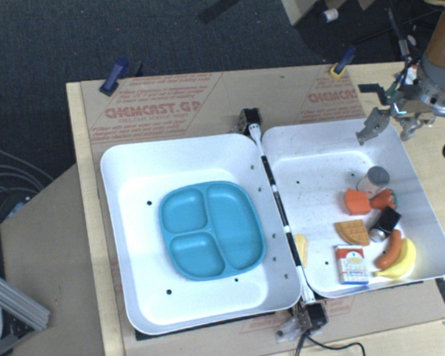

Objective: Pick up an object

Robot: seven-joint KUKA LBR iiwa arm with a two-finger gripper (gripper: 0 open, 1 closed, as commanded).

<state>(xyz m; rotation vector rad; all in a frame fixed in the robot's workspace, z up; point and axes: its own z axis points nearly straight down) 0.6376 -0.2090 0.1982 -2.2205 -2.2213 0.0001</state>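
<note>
My gripper (388, 129) hangs over the far right corner of the right bin (314, 150), open, with nothing between its fingers. Nearer the front right of that bin lies a cluster of small objects, all well apart from the gripper. It includes a grey round piece (376, 175), an orange block (357, 201), a red-orange piece (383, 199), a black object (385, 220), a tan waffle-like cracker (354, 233), a brown sausage (390, 249), a yellow banana (404, 261) and a small red-and-white box (351, 265).
The left bin (130, 190) holds a blue divided plate (212, 229). A small yellow piece (301, 248) lies against the right bin's left wall. Clips sit where the two bins meet. Brown board surrounds both bins.
</note>
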